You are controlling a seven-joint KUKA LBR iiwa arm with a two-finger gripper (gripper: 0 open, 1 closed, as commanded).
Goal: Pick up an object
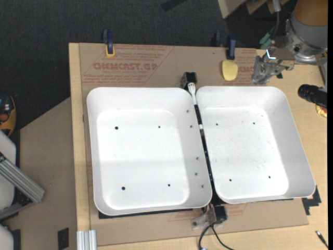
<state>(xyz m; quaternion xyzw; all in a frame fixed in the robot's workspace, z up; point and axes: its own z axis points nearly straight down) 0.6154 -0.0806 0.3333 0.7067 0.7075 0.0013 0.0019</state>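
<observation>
A small pale yellow object [229,70] lies on the brown board just behind the far left corner of the right bin [291,139], outside both bins. My gripper [261,73] hangs over the board behind the right bin's far rim, a short way to the right of the yellow object and apart from it. Nothing shows in its grasp. The grey arm with its orange band [312,9] comes in from the top right corner. The left bin [99,139] sits beside the right one.
Two blue clamps [109,39] [230,46] pin the board's far edge. A black clip [189,79] and a dark strip sit where the bins meet. Metal framing [21,184] stands off the board at the left.
</observation>
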